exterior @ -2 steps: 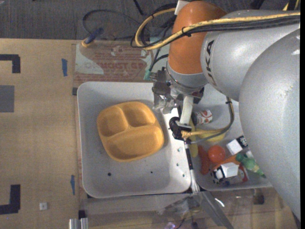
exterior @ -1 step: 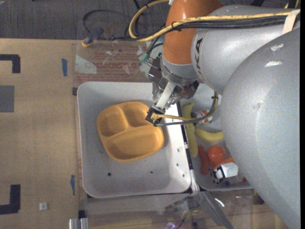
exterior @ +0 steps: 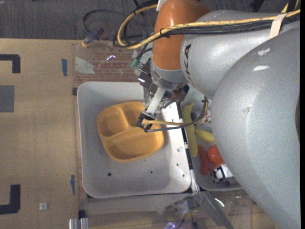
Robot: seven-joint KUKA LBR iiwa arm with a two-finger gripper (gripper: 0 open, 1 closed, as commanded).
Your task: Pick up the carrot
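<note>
The carrot (exterior: 210, 157), orange-red, lies in the right bin (exterior: 206, 181) near its front left corner, partly covered by the arm. My gripper (exterior: 158, 90) hangs below the orange wrist band over the back right corner of the left bin (exterior: 90, 128), just past the far rim of a yellow divided plate (exterior: 127, 130). It is well to the left of the carrot and farther back. Nothing shows in its grasp.
The yellow plate sits in the middle of the left bin. In the right bin a long yellow-green piece (exterior: 190, 128) lies along the dividing wall, with a shorter yellow piece (exterior: 206, 136) beside it and a white-and-black item (exterior: 219, 173) in front of the carrot. The big grey arm covers most of that bin.
</note>
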